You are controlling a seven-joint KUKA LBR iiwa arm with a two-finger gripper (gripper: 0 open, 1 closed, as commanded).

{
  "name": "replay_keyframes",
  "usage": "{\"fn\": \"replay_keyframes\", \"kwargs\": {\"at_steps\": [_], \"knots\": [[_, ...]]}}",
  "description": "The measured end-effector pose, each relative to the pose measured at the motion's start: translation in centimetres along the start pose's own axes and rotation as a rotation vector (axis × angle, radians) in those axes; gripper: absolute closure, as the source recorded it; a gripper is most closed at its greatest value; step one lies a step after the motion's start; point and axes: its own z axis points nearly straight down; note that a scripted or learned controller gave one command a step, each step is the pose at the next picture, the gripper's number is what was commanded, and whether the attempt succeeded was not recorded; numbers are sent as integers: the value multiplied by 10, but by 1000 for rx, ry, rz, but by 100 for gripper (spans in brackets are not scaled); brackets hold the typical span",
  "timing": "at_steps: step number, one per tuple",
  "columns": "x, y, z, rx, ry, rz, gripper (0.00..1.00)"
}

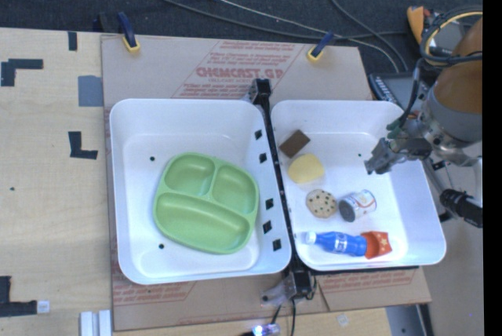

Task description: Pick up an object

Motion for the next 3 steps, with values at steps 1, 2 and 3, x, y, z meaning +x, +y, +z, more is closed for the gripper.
{"fn": "replay_keyframes", "kwargs": {"at_steps": [1,2,3], "knots": [[51,8,15,4,2,-4,100],[94,27,16,4,2,-5,100],[135,38,22,5,2,-4,100]]}}
